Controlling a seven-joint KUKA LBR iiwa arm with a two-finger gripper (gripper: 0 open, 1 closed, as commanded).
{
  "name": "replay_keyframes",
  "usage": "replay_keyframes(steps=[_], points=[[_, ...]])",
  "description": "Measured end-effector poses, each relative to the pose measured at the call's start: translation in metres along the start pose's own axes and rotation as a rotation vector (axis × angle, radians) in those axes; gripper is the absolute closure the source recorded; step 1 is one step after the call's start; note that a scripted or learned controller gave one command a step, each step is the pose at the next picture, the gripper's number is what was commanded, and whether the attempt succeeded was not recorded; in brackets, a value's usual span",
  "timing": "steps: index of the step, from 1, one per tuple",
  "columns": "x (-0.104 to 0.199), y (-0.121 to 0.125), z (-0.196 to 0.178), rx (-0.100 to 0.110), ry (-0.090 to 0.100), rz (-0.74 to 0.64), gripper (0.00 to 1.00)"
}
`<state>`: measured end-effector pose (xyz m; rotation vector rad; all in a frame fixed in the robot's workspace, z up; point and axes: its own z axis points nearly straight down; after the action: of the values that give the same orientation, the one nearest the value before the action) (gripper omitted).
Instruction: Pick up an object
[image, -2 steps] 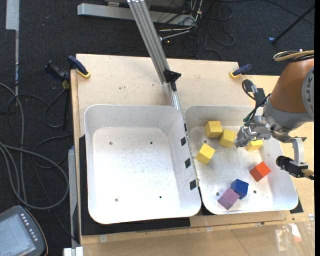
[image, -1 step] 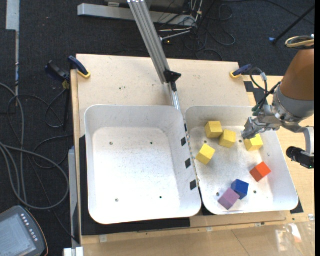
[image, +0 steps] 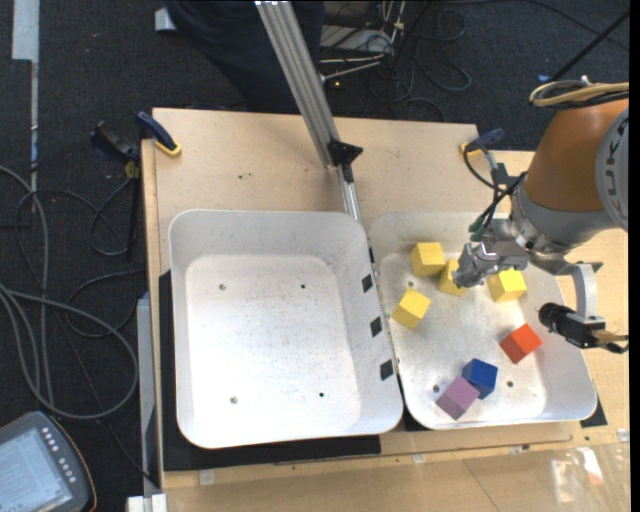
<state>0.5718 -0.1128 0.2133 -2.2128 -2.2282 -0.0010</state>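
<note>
- I look down on a pale wooden table with two shallow white bins side by side; the left bin has nothing in it that I can see
- The right bin holds loose blocks: a yellow block near the back, a second yellow block toward the divider, a third yellow block beside the wrist, an orange block, and a blue block touching a purple block at the front
- My pincer hangs low over a half-hidden yellow piece; I cannot tell whether it is spread, pressed together or pinching anything
- My worry: the piece lies close to its neighbours, so a tip could land on top or on an edge and push it aside rather than trap it
- A lift may then come up with nothing, or a tilted block may slip out
</note>
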Motion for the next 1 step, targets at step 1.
replay_keyframes(steps=[1], points=[[0.0514, 0.0010, -0.0146, -0.003, 0.000, -0.001, 1.00]])
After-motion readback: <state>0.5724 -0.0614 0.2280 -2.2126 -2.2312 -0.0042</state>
